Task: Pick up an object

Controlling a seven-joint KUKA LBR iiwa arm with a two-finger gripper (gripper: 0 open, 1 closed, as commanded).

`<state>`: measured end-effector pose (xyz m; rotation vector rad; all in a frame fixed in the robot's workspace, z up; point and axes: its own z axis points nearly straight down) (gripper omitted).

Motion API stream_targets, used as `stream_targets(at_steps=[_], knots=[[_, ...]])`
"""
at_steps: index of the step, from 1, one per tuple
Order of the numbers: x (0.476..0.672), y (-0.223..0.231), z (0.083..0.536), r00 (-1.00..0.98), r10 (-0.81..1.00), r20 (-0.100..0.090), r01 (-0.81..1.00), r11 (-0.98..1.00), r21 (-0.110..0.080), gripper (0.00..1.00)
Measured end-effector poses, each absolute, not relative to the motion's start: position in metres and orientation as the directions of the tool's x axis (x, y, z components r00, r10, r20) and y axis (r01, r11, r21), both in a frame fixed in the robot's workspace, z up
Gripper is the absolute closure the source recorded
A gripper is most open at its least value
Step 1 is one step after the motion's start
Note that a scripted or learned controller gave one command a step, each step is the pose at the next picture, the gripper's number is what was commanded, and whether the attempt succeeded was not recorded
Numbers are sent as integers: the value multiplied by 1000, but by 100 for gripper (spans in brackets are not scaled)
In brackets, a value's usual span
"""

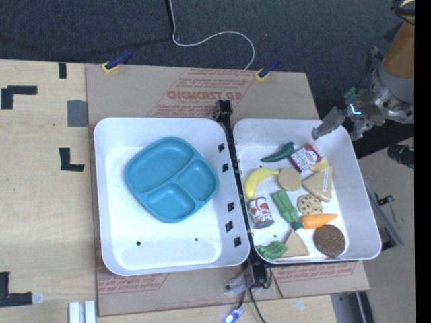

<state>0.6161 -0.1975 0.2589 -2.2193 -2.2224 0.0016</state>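
Note:
The right bin (360, 200) holds several toy foods: a green pepper (277, 154), a red packet (304, 158), a banana (258, 179), a cheese wedge (320, 184), a chip cookie (308, 204), a carrot (318, 219), a small can (260, 212) and a brown patty (329, 239). My gripper (341, 126) hangs over that bin's far right corner, above and to the right of the red packet. Its fingers stand apart with nothing between them.
A blue divided plate (172, 178) lies in the left bin (108, 200). A dark hinge strip (232, 180) runs between the bins. A green leaf (271, 250) and a tan wedge (295, 245) lie near the right bin's front edge. A white cable (202, 42) loops behind the bins.

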Motion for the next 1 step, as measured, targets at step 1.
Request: stream_targets(at_steps=[1], knots=[[588, -170, 415, -4, 1000, -3, 1000, 4, 14, 0]])
